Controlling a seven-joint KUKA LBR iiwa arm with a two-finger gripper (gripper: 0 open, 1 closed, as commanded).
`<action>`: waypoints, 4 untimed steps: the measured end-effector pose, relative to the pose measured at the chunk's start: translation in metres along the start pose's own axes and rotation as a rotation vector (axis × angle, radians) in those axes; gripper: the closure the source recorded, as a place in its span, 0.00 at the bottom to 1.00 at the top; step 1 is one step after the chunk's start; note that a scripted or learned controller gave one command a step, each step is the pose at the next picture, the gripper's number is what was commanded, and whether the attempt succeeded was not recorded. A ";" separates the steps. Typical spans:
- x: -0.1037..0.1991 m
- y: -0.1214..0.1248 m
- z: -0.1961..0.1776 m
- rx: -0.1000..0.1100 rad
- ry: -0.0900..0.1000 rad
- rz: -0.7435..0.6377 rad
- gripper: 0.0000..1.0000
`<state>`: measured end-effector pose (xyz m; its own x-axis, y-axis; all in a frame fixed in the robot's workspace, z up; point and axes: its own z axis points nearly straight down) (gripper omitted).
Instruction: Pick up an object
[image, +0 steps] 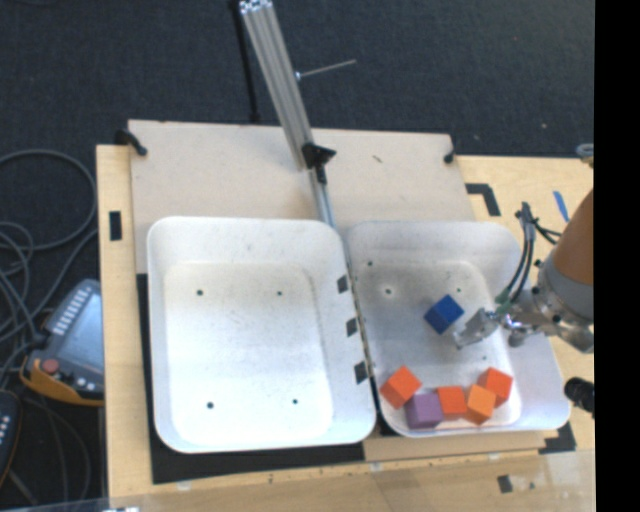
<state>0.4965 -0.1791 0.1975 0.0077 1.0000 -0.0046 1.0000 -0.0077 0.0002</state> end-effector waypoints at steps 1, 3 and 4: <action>0.038 0.049 0.094 0.004 0.005 -0.012 0.00; 0.039 0.159 0.099 -0.007 0.002 -0.012 0.00; 0.065 0.134 0.100 -0.001 0.003 -0.012 0.00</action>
